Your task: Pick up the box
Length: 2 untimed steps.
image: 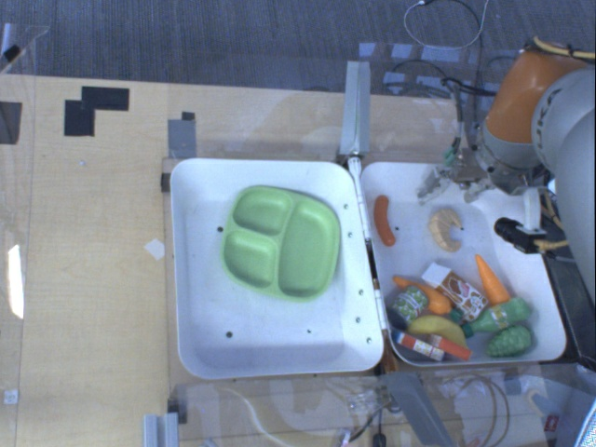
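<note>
Box [463, 293]: small carton, lay flat in right bin [549, 277] among toy food, beside carrot [491, 279]; judged light, stiff, graspable across short sides; gripper [453, 181] hovered well apart, fingers spread, holding nothing.

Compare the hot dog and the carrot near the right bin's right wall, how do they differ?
The hot dog is red-orange and rounded at both ends; the carrot is brighter orange and tapers to a point. The hot dog lies alone by the right bin's left wall, nearly upright in the view; the carrot lies slanted, touching the toy pile. Both are small, elongated toy foods in the same bin.
</note>
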Each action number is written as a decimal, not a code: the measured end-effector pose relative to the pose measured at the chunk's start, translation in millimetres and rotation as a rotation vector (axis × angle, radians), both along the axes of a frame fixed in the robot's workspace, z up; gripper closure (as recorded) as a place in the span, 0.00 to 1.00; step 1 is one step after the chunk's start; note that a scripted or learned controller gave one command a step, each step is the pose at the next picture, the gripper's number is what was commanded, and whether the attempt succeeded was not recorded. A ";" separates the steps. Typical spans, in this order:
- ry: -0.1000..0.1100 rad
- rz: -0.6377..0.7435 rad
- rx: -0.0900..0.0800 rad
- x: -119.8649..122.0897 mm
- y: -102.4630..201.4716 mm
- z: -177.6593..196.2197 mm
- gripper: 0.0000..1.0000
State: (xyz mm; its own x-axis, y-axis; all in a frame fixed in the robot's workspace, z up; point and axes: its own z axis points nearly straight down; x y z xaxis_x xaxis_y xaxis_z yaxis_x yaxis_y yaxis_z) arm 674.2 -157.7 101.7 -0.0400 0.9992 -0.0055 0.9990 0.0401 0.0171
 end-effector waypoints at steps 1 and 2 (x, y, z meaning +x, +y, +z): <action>0.009 -0.065 0.004 -41.6 -5.8 -13.8 0.00; 0.008 -0.145 0.005 -2.7 -1.5 -13.7 0.00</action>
State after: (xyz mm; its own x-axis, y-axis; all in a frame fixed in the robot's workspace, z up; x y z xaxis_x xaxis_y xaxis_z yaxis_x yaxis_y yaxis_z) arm 671.5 -159.2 88.0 0.1051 0.9945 -0.0005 0.9944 -0.1051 0.0088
